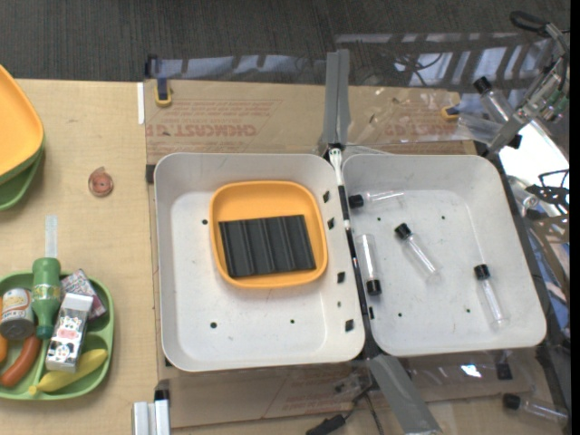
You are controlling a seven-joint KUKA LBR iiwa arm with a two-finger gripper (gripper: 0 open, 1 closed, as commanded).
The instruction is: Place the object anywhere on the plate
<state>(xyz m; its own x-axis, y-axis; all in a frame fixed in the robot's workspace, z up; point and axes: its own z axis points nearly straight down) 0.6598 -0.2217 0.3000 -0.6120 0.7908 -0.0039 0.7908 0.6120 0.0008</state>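
two shallow white bins sit side by side on a table, seen from above at a slant. the left bin [181, 333] holds an orange plate [268, 198] with a dark ribbed block [268, 246] lying flat on it. the right bin [435, 329] holds clear tubes with black caps: one [415, 248] near the middle, one [488, 294] toward the right wall, one [369, 263] along the left wall, and a fainter one [376, 197] near the top.

judging by this, a block already rests on the plate, so the placing looks done; if a tube is the intended object, all tubes remain off the plate.

metal parts at the upper right [535, 71] may belong to the arm, but the gripper cannot be made out, so whether it is apart or together cannot be told.
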